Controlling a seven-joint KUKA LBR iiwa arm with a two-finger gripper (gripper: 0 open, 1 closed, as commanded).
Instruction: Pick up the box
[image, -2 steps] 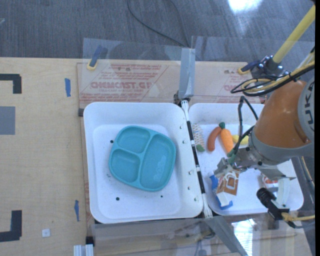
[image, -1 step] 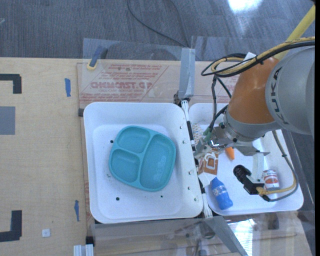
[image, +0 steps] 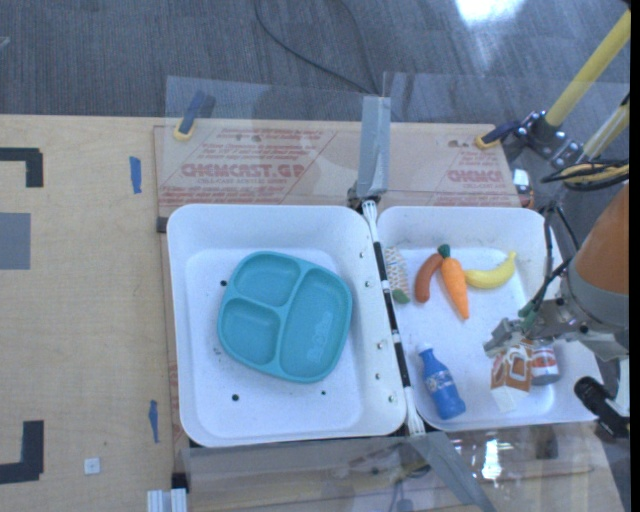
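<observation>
The box (image: 511, 373) is a small orange and white carton lying in the right bin (image: 470, 225), near its front right corner. My gripper (image: 518, 337) hangs directly over the box's far end, at or just above its top. The grey wrist and orange band (image: 608, 255) come in from the right edge. The gripper body hides where it meets the box.
The right bin also holds a blue bottle (image: 439, 381) at the front, an orange carrot (image: 455, 285), a brown sausage (image: 427, 277) and a yellow banana (image: 491, 273) further back. A teal divided plate (image: 285, 315) lies in the left bin (image: 190, 300).
</observation>
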